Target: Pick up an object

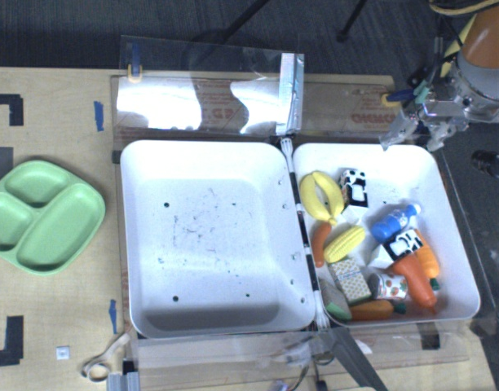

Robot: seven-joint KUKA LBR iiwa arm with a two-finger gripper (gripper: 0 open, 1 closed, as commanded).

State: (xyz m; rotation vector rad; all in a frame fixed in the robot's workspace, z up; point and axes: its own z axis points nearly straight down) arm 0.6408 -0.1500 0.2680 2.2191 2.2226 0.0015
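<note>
The gripper (416,137) hangs at the far right corner of the right bin (456,218), over or just beyond its rim, and it is too small and blurred here to tell whether it is open or shut; nothing can be made out in it. The things to choose from lie heaped in that bin's near half: a banana (318,195) toward the bin's left edge, a black-and-white toy (354,187) just beside it, a yellow piece (345,243) below them, a blue bottle (394,221) toward the middle, a large carrot (421,275) by the near right corner, and a small carton (351,282) near the near edge. The left bin (152,169) shows only faint scuffs on its floor. This looks like the very start of the pick: the arm is parked at the rim and no target is yet approached. The next move calls for swinging in over the pile and coming down on something that stands clear of its neighbours; the blue bottle or the banana look easiest, since the pieces near the front edge are packed touching one another and a descent there risks pinching two at once.
</note>
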